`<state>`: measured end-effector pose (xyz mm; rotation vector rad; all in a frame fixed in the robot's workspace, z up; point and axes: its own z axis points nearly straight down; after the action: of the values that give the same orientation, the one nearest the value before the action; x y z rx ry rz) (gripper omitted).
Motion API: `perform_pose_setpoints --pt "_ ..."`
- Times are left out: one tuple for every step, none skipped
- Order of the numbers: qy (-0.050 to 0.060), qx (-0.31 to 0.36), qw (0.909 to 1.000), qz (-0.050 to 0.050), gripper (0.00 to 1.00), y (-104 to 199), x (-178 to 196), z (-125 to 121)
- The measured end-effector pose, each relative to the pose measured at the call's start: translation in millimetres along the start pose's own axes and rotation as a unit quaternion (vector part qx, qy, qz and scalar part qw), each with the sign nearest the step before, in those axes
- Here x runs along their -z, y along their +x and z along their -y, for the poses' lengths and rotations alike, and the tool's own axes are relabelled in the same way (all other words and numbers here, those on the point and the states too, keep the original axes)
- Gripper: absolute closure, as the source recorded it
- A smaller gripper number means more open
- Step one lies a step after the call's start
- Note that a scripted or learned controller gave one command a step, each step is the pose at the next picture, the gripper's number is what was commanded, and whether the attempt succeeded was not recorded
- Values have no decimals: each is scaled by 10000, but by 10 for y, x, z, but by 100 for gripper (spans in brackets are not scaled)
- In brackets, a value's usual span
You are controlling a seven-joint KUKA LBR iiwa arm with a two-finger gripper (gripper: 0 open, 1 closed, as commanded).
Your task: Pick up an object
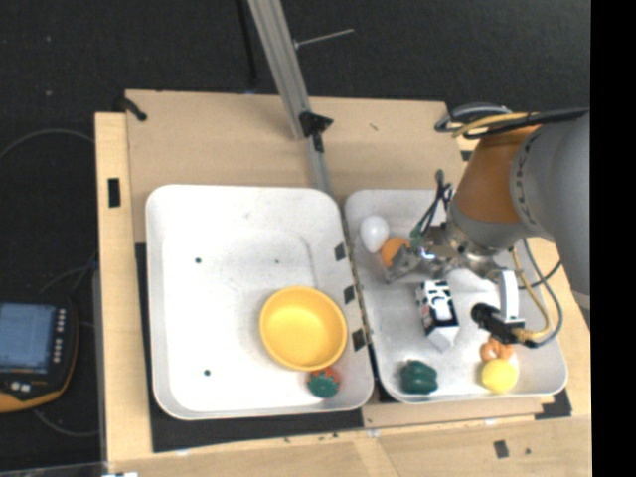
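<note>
A grey arm with an orange band reached in from the right side of the counter [238,137], over the right of two shallow white bins. Its claw [429,258] hung low above the right bin [542,386], near that bin's far left part; whether it was apart or together could not be told.

Just beneath and in front of the claw lay one small black and white carton [438,311], tilted, in the middle of the right bin. It looked light and stiff, with flat sides that would suit a grip across its narrow width. By the bin's far left corner sat one white ball [373,232], smooth and likely to roll, touching one orange piece [394,250]. Along the near edge were one green lump [418,376] and one yellow duck-like toy [498,371], probably soft.

The left bin [199,227] held one yellow bowl [303,327] and one small green and red toy [324,382] at its near right corner.
</note>
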<state>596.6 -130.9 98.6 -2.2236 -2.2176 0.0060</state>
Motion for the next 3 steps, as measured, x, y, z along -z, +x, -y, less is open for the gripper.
perform_pose_setpoints --pt "-34 -23 10000 -5 100 -6 134 -18" --pt "-58 33 10000 -3 100 6 778 -50" --pt "-51 30 10000 -5 100 13 1221 -38"
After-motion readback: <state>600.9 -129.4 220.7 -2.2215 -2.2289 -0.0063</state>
